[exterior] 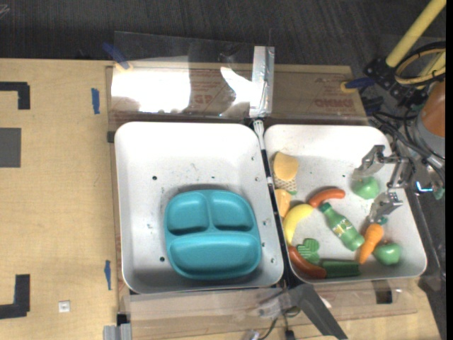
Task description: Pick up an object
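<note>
Left of the divider (263, 163): a teal tray (211, 242) lying in the left bin (134, 147), untouched.

Right of the divider, in the right bin (318, 134) — a heap of toy food. Nearest the divider, a tan bun (286, 167); below it a yellow lemon (297, 218), then a small green piece (308, 247) and a red sausage (304, 263) at the near wall. Further from the divider, a second sausage (327, 195), a green bottle (342, 227), a dark green cucumber (340, 265). Further still, an orange carrot (371, 239), a green apple (388, 253), and a pale green ball (367, 187).

Farthest from the divider, the gripper (380, 177) — fingers spread wide, one tip above the ball, the other below it by the carrot's top. Straddling the ball, so probably the chosen thing. No closing on it visible; nothing held.

Judged from this: approach and descent about done. Left to do: closing, lifting, and proof of a firm hold. Ball round and smooth, so liable to slip.
</note>
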Controlling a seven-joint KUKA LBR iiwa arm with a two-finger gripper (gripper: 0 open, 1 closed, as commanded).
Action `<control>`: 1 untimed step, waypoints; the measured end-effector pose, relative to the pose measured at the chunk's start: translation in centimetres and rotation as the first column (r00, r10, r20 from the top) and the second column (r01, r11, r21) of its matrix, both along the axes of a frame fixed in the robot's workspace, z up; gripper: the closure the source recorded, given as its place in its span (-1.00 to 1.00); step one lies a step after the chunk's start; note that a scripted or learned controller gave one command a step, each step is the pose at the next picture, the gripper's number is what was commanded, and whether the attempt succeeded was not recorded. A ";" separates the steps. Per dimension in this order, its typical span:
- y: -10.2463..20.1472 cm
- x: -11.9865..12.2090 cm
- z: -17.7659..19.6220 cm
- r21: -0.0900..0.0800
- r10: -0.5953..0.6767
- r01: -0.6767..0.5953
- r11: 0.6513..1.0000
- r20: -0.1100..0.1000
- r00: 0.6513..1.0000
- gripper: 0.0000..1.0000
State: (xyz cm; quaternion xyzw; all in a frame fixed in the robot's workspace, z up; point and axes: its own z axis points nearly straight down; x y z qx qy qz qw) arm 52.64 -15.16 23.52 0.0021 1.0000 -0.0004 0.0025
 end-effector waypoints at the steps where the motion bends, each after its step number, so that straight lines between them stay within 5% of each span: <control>1: -1.2 2.3 -12.3 -0.008 0.094 -0.094 0.996 0.019 0.995 -1.00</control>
